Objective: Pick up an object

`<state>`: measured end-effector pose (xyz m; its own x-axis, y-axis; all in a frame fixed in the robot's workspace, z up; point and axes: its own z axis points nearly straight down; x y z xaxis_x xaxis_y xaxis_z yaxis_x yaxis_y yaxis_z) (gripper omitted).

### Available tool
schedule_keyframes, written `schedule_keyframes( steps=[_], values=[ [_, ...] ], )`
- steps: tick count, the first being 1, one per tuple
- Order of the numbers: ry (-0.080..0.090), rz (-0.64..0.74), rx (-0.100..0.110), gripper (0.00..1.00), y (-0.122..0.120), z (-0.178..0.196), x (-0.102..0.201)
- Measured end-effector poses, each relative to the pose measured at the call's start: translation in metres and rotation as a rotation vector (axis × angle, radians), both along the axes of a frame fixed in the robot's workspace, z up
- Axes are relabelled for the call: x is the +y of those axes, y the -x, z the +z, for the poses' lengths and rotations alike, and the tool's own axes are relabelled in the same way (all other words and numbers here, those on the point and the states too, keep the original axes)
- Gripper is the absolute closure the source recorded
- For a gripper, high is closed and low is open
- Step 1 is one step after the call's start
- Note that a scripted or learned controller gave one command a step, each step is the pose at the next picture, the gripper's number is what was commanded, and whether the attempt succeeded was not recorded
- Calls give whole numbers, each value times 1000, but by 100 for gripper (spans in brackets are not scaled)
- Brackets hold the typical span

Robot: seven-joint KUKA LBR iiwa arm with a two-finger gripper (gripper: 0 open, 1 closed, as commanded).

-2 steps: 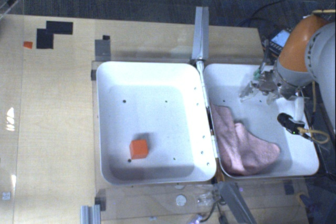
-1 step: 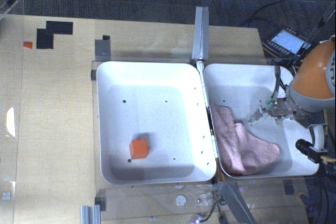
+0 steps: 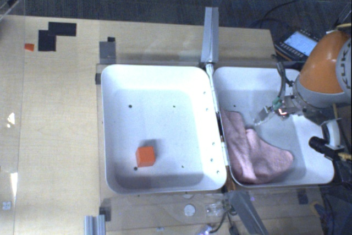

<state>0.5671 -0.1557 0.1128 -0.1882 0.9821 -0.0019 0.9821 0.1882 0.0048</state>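
Here, on the bench (image 3: 60, 135), the left bin (image 3: 159, 77) holds a small orange block (image 3: 146, 156) toward its near-left floor, squat, with no clear long axis. In the right bin (image 3: 308, 173) a pink cloth (image 3: 250, 151) lies crumpled along the left wall, its long axis running from the far left toward the near right, ending in a broader lobe. The tool (image 3: 268, 114) hovers just above the cloth's far end; whether it is wide or narrow I cannot tell. Judging from this, the cloth is the nearer target: descend straight onto a raised fold, pinch across the ridge, then lift slowly.
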Motion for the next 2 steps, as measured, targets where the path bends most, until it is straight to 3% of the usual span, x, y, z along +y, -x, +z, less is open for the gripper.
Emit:
schedule_keyframes(
  steps=[1,2],
  values=[
    [5,417,-8,0,-35,-24,25],
    [7,376,-14,0,26,-23,43]
  ],
)
